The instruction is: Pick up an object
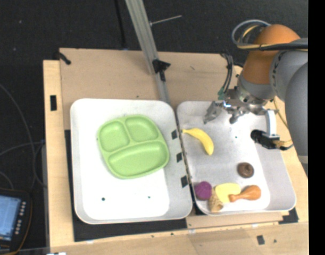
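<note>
Gripper [219, 118] hangs over the far end of the right bin [228, 158], just beyond the banana [200, 139] and a bit to the view's right of it. Its two fingers are spread apart w/ nothing btwn them, and it isn't touching the banana. The grey arm [290, 84] w/ orange band comes in from the view's right, well past the banana. The banana lies flat on the bin floor near the divider side, curved, one end pointing to the left bin [125, 195]. Other pickable things sit nearer the camera than the banana. A brown ring [246, 169] is to the banana's near-right, on its own. A purple ball [203, 189] is almost straight below the banana at the bin's near edge. A yellow piece [227, 189] is just beside the ball. An orange-brown piece [246, 194] touches the yellow one on the side away from the ball. A green plate [133, 146] w/ three compartments lies across the divider from the banana, in the left bin, approx level w/ it. Both bins rest on the tan bench [98, 73].
</note>
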Available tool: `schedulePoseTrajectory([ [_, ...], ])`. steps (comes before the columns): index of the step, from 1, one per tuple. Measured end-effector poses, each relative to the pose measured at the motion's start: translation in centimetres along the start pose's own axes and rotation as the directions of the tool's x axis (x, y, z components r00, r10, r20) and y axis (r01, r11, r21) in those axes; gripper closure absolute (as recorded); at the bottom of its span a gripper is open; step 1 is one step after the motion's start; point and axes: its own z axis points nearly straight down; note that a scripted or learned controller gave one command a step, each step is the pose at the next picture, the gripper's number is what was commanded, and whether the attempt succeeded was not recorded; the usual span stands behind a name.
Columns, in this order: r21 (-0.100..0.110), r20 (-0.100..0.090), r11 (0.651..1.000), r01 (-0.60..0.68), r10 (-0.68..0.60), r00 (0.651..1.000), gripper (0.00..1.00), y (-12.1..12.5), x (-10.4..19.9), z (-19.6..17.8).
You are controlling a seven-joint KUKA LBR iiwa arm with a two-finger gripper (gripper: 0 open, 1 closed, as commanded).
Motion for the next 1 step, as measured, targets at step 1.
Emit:
schedulePoseTrajectory([
  [1,-0.006,0.002,1.0,0.001,-0.001,1.0,1.0,0.13,-0.1,-1.48],
])
